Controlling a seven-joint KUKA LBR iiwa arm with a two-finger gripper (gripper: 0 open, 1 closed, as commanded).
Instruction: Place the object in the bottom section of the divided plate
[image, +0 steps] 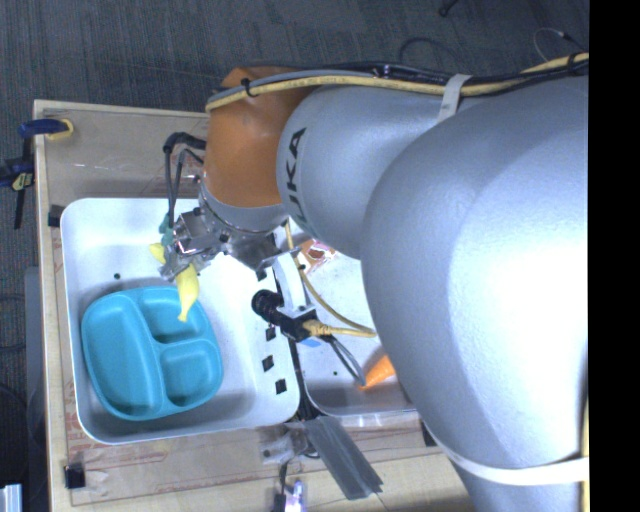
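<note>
A blue divided plate (145, 355) lies in the left white bin (85, 235), with one large section on its left and two smaller ones on its right. My gripper (183, 258) hangs just above the plate's upper right rim. A yellow banana-like object (187, 292) dangles from it, pointing down over the upper small section of the plate. The fingers look shut on the object's top end, where more yellow (160, 252) shows beside them.
The right bin (340, 400) is mostly covered by my arm; an orange object (380, 373), a blue bit (312, 340) and a reddish item (316, 254) show in it. A black cable fitting (275, 312) hangs over the divider between bins.
</note>
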